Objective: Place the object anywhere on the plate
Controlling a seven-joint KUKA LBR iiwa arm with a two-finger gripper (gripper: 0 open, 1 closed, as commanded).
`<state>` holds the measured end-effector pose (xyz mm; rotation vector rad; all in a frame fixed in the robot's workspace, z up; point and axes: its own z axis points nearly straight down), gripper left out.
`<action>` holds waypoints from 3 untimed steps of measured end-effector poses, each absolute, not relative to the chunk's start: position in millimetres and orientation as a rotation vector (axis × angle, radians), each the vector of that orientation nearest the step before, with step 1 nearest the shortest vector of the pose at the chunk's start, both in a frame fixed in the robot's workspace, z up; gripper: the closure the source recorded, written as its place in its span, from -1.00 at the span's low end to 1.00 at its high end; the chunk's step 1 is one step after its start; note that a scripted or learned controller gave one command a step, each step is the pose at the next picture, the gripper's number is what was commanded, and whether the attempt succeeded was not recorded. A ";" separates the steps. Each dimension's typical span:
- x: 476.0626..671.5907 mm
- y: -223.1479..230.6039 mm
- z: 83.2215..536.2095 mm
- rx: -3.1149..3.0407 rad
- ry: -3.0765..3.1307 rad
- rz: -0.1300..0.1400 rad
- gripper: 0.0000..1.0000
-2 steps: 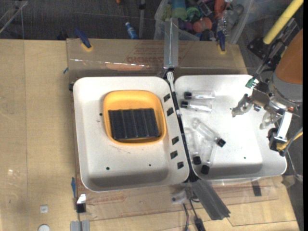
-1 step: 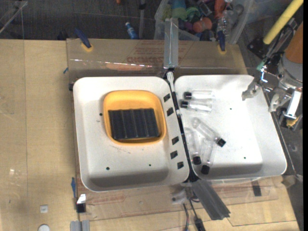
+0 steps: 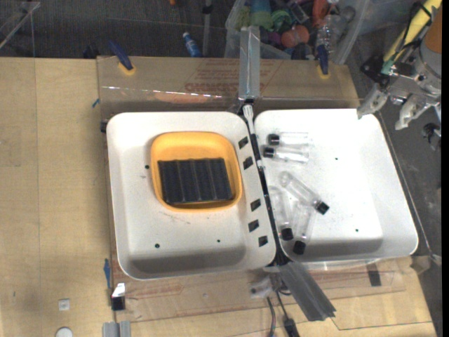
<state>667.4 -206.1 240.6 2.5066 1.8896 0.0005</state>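
A square orange plate [image 3: 160,148] sits in the left white bin [image 3: 130,223]. A black ridged rectangular object [image 3: 194,180] lies flat on the plate, covering most of its middle. Several clear vials with black caps lie in the right white bin [image 3: 365,188]: one pair near the far left corner [image 3: 288,146], others along the left wall [image 3: 300,196]. My gripper [image 3: 387,110] hangs over the far right corner of the right bin, well apart from the vials and the plate. It is open, with nothing between its pale fingers [image 3: 369,103].
A metal divider [image 3: 254,181] with black clips runs between the bins. A clear box of colourful toys [image 3: 295,9] stands behind the bench. The arm's cables and wrist [image 3: 421,62] fill the upper right. Bare wooden bench [image 3: 49,188] lies to the left.
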 end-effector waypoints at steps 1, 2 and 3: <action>667.7 -204.8 239.7 2.194 2.250 -0.002 -1.00; 667.3 -222.6 233.3 1.770 2.596 0.000 -1.00; 668.0 -220.9 225.5 1.383 2.820 0.002 -1.00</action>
